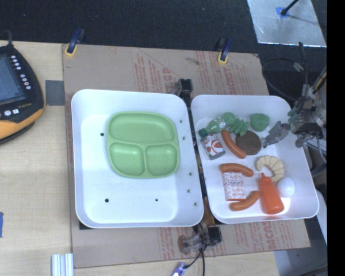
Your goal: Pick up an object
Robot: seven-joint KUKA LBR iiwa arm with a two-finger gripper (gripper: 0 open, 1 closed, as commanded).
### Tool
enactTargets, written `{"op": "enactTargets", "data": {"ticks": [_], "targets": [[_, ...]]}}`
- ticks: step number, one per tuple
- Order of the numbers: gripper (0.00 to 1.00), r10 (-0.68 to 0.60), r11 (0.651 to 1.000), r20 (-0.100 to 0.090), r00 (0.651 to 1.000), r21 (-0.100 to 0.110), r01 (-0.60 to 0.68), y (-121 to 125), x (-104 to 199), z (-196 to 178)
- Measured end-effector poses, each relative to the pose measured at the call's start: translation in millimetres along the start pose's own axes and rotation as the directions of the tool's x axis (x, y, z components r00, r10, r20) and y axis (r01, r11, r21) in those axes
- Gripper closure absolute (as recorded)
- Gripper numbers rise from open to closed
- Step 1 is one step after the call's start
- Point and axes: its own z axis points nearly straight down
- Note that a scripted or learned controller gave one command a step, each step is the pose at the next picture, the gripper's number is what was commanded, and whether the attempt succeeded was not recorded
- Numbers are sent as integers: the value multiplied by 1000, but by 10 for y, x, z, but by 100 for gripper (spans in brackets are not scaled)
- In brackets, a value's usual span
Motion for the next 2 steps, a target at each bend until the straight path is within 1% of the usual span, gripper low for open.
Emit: {"op": "enactTargets", "data": {"ticks": [1, 2], "targets": [[0, -1, 1000, 2, 1000, -5, 1, -213, 35, 1620], [0, 1, 1000, 0, 1000, -1, -1, 978, -110, 1636]]}}
